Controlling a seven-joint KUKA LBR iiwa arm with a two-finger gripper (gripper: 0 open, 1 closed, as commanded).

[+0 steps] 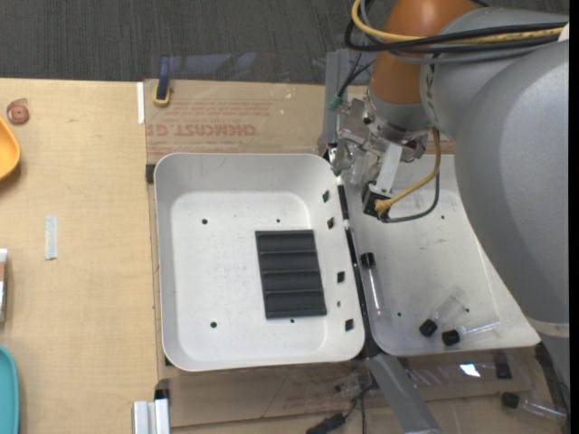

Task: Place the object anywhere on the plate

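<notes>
A black ridged plate (290, 274) lies flat in the middle of the left white bin (181, 188). The right white bin (470, 269) holds clear tubes with black caps: one tube (370, 283) lies along the bin's left wall, and two more tubes (445, 319) rest near its front right corner. My gripper (360, 168) hangs over the far left corner of the right bin, close to the wall between the two bins. It is well behind the tubes and to the right of the plate. The wrist hardware and cables cover its tip.
The grey arm with its orange band (418, 25) covers the right side of the view and part of the right bin. A brown cardboard sheet (226, 120) lies behind the bins. On the wooden bench at the left edge sit an orange item (5, 156) and a teal item (7, 396).
</notes>
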